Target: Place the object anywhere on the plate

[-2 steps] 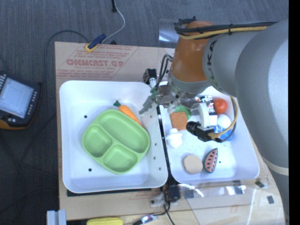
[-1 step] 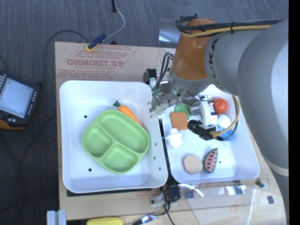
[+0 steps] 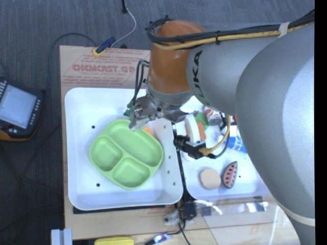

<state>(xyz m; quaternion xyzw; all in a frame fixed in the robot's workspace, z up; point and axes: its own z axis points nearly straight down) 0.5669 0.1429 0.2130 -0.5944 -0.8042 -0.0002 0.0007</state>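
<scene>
I count two white bins: one (image 3: 76,152) at the left and one (image 3: 245,188) at the lower right. One green plate (image 3: 125,154) with three compartments lies at the centre left. I see one round tan piece (image 3: 209,178) and one watermelon slice (image 3: 229,174) at the lower right, one handheld screen (image 3: 18,108) at the far left, and my one arm (image 3: 245,70).

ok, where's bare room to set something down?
Free: all three wells of the green plate, and the left bin floor around it. Crowded: the plate's upper right rim under the tool, and the right bin.
</scene>
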